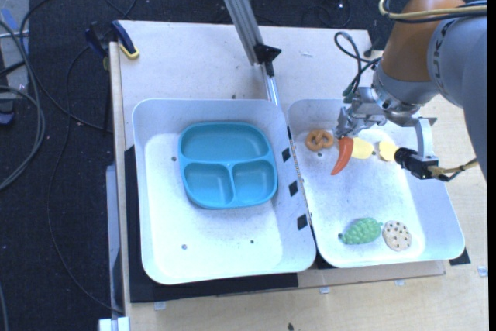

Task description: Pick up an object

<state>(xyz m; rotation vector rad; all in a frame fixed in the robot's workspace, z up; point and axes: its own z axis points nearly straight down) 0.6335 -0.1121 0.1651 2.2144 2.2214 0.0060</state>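
Camera view, looking down at a slant: a pale wooden bench (194,58) sits on dark carpet w/ black cables looping across the floor at left and top. A metal pole (236,0) slants down from a grey stand at the top edge to the back rim between the bins. A small black-and-yellow clamp (124,43) sits at the bench's back left corner.

Two shallow white bins lie side by side. The left bin (167,244) holds a blue tray (229,164) w/ three compartments, lying flat near the bin's back half. The right bin (434,229) holds the small stuff: a brown pretzel (318,139) near the back left, a red-orange chili pepper (342,155) just beside it, a yellow piece (364,149) partly hidden behind the pepper (shape hard to tell), a green bumpy lump (361,230) near the front, and a cookie w/ dark chips (397,235) just right of that.

The arm (442,43) comes in from the right, grey w/ an orange band, cables trailing round the wrist. The gripper (350,128) points down over the back of the right bin, its tip at the top end of the pepper. The pepper hangs tilted, top end at the fingers, lower tip pointing front-left; whether the fingers are closed on it or just touching can't be told at this res.
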